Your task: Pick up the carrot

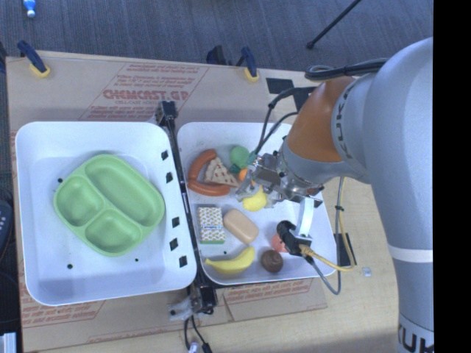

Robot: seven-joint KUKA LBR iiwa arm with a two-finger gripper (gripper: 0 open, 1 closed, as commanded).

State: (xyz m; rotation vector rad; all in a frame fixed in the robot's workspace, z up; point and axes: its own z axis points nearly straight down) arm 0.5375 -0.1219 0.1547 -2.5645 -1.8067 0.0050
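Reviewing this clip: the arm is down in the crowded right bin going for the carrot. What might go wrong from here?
1. The carrot is mostly hidden: just its green top and a bit of orange show beside the gripper, so the grasp may miss.
2. The pizza slice, hot dog and lemon crowd close, so the wrong item could be caught or shoved.
3. The carrot lies near the right bin back wall, limiting approach room.

Green divided plate (109, 203), yellow banana (231, 261), 2 white bins (37, 142), grey-and-orange arm (353, 131).
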